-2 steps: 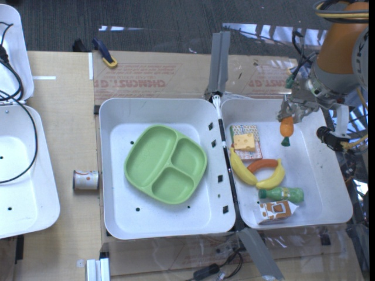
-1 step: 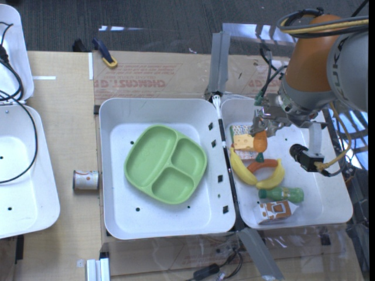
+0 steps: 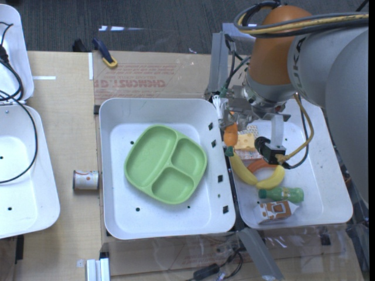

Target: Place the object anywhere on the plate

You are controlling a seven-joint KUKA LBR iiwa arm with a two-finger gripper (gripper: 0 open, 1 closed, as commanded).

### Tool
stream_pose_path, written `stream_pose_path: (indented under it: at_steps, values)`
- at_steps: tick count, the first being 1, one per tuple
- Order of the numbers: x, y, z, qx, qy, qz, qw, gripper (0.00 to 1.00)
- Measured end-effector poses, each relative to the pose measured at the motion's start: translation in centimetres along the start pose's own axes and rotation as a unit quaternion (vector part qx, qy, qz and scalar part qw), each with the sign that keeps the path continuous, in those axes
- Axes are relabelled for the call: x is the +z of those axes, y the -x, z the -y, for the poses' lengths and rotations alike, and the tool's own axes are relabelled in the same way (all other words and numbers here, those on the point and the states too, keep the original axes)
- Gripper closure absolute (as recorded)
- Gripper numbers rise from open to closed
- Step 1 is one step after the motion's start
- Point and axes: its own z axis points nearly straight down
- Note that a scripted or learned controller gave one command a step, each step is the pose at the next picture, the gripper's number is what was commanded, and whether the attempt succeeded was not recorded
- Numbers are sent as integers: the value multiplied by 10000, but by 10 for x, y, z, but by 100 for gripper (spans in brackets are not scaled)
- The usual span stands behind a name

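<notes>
Gripper (image 3: pixel 241 120) hangs low over the right bin's (image 3: pixel 328 215) far-left corner, just above the pile of toy food; whether it grips anything I cannot tell. Banana (image 3: pixel 255 175) lies near it among the pile. Green divided plate (image 3: pixel 166 164) waits bare in the left bin (image 3: pixel 114 174), ready to receive.

- A green divided plate (image 3: pixel 166 164) lies in the white left bin (image 3: pixel 111 174), at centre frame.
- The grey arm (image 3: pixel 328 63) with its orange band reaches in from the upper right.
- Its gripper (image 3: pixel 249 130) hangs over the white right bin (image 3: pixel 328 204).
- Below it lie a banana (image 3: pixel 253 176), a cheese wedge (image 3: pixel 247 143), a green bottle (image 3: pixel 283 194) and a small carton (image 3: pixel 274 211), clustered together.
- A small can (image 3: pixel 85 180) lies on the bench left of the bins.
</notes>
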Motion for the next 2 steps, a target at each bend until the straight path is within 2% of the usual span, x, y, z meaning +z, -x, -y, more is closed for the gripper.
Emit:
stream_pose_path:
  at_steps: [1,2]
  values:
    - [-35,1,36,-992,-5,-2,9951,100]
    - [0,-71,24,-1364,-4,2,9907,100]
